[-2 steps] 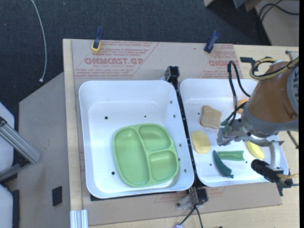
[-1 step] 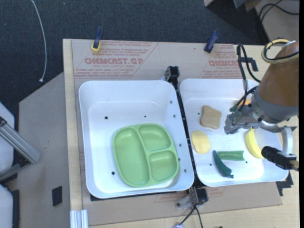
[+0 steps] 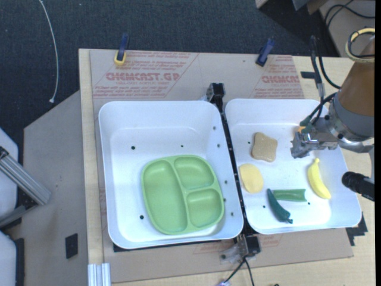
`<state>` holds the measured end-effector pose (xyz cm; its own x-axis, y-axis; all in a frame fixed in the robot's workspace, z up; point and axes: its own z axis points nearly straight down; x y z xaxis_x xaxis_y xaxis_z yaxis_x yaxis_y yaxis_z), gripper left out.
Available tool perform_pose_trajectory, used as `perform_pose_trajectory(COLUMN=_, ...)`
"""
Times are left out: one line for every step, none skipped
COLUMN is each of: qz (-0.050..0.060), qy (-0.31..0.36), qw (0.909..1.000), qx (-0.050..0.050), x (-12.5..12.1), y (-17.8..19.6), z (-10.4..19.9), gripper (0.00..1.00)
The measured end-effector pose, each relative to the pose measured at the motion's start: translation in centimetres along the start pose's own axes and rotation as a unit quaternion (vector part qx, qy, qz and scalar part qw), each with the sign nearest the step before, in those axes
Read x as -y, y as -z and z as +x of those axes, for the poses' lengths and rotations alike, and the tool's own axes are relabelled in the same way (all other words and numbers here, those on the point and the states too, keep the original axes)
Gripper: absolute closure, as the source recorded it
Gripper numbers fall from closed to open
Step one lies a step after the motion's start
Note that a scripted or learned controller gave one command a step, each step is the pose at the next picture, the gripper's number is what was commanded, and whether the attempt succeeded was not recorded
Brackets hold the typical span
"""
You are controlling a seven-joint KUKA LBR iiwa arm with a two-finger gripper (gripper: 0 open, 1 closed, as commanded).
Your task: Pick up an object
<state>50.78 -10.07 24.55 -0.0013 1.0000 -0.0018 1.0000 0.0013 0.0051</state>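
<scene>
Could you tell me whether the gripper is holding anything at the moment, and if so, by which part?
Nothing shows between its fingers: the gripper hovers over the right bin, apart from the banana.

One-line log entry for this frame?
gripper: over right white bin | nearest: tan bread-shaped toy, yellow toy banana | held: nothing visible | left bin: green divided plate

Bright, even overhead light, soft shadows under the white bins (image 3: pixel 119 159), slightly soft focus, perhaps mild edge distortion.
</scene>
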Motion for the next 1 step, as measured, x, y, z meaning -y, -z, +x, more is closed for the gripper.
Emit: perform_pose_trajectory(qz=0.004, qy=0.002, qw=1.0, qx=-0.002, x=-0.24, y=-1.24, z=5.89, gripper=1.0)
